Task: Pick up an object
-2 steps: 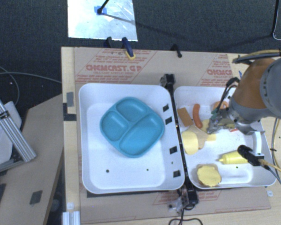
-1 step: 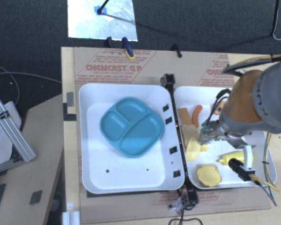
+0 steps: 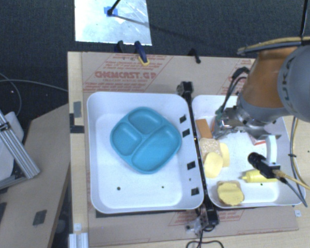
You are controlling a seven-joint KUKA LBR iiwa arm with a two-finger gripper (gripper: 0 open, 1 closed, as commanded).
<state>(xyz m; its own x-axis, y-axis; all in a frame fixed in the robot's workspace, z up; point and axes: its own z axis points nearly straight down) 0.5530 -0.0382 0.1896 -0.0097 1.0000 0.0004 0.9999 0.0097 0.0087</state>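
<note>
We see the gripper (image 3: 223, 125) low over the back of the right bin (image 3: 287, 199), just beside a brown block (image 3: 203, 128), though we cannot tell its state, while yellow food pieces (image 3: 214, 165) lie near the front and a blue plate (image 3: 145, 139) sits in the left bin (image 3: 101, 190).

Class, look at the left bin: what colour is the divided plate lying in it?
The divided plate is light blue, seen plainly in the camera view.

Yellow food pieces (image 3: 214, 164) in right bin (image 3: 258, 201)
</note>
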